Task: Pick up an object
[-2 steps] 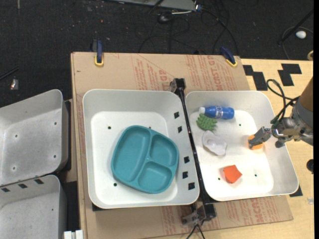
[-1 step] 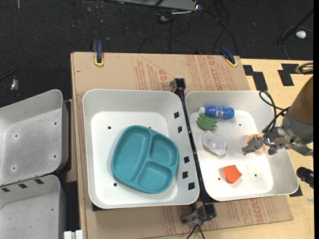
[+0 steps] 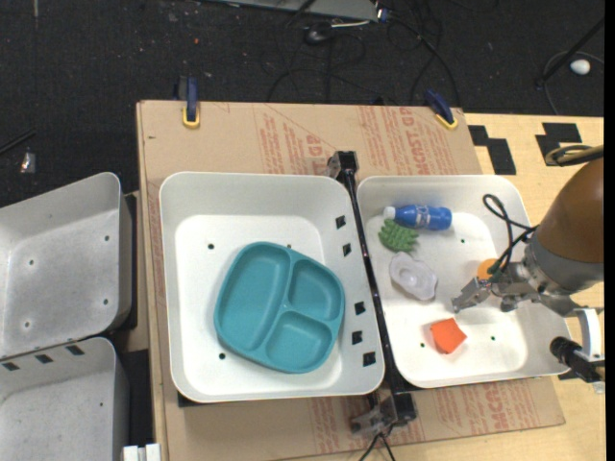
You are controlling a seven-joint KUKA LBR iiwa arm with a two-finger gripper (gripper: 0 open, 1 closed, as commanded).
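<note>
- Two white bins side by side. Left bin [image 3: 183, 257] carries a teal divided plate [image 3: 279, 305]. Right bin [image 3: 509, 353] has the small items.
- Right bin contents: blue bottle [image 3: 420, 217] lying at the far side, green piece [image 3: 396, 235] just beside it, clear cup [image 3: 413, 279] nearer the middle, orange block [image 3: 447, 335] toward the near edge.
- Arm [image 3: 577, 229] reaches in from the right, low over the right bin. Gripper [image 3: 473, 296] sits between cup and block, touching neither as far as the view shows.
- Gripper looks spread, with nothing between its tips; an orange spot [image 3: 488, 269] shows just behind it, too small to identify.
- Step, as judged: approach, before any grasp. No object is lifted.
- Nearest candidates: cup to the gripper's left in view, block just below it.
- Next move calls for settling over one item, lowering to straddle it, then closing. Cup is clear and rounded, likely to slip; block looks the easier grip.
</note>
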